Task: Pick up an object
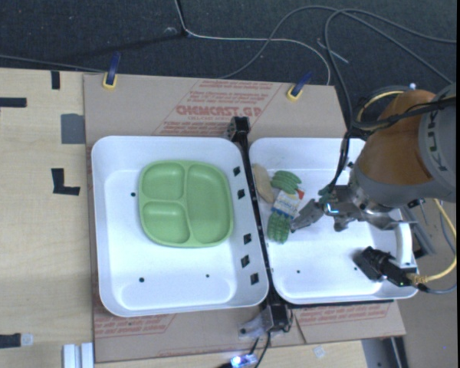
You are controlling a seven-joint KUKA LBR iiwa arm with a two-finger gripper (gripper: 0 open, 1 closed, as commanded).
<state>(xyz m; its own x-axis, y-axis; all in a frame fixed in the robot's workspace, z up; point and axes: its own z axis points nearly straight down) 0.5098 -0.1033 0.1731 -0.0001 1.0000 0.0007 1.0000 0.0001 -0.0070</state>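
A small pile of objects lies at the left end of the right bin [330, 282], against the divider. It holds a tan oblong piece [261, 181], a green ridged item [287, 180], a white packet with red and blue marks [289, 202] and a green textured piece [279, 227]. My gripper [307, 216] hangs low over the right bin just to the right of the pile, its tip close to the green textured piece and the packet. I see nothing held in it.
A light green divided plate [186, 204] sits in the left bin [119, 282]. The grey arm with its orange band [395, 148] covers the right bin's right side. Black cables run across the dark floor behind the bench.
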